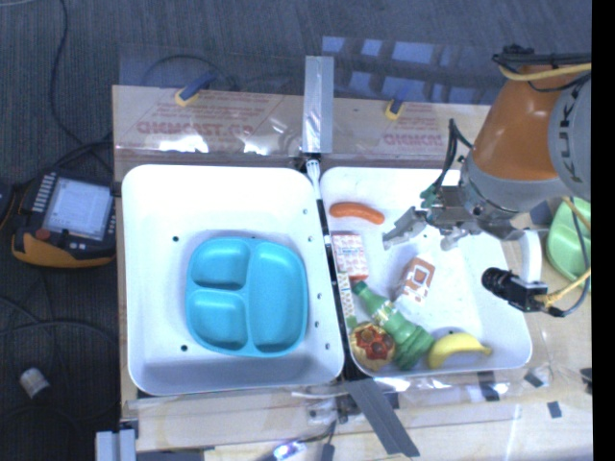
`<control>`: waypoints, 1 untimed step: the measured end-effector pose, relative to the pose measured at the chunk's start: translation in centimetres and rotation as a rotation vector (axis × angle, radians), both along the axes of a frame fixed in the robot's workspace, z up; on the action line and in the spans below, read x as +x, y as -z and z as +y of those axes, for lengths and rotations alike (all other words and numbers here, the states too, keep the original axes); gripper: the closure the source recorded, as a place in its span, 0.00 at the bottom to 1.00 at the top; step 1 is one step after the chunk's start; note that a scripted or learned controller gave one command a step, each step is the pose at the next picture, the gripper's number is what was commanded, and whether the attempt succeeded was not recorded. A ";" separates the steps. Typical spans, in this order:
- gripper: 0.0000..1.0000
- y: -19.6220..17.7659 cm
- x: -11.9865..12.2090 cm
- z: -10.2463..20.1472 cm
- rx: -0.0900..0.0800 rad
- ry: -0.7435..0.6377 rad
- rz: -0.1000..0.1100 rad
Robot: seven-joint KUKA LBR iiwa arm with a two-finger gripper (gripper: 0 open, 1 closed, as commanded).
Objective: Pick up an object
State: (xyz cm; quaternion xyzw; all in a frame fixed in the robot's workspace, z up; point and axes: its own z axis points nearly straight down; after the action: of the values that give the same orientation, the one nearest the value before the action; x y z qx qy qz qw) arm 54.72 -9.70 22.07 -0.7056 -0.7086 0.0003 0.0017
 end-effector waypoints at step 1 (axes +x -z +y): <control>0.00 7.2 -0.7 -5.0 -0.002 0.077 0.001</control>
State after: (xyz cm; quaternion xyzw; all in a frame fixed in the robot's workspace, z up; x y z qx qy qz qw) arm 54.01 -14.71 14.89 -0.7323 -0.6809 0.0013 0.0015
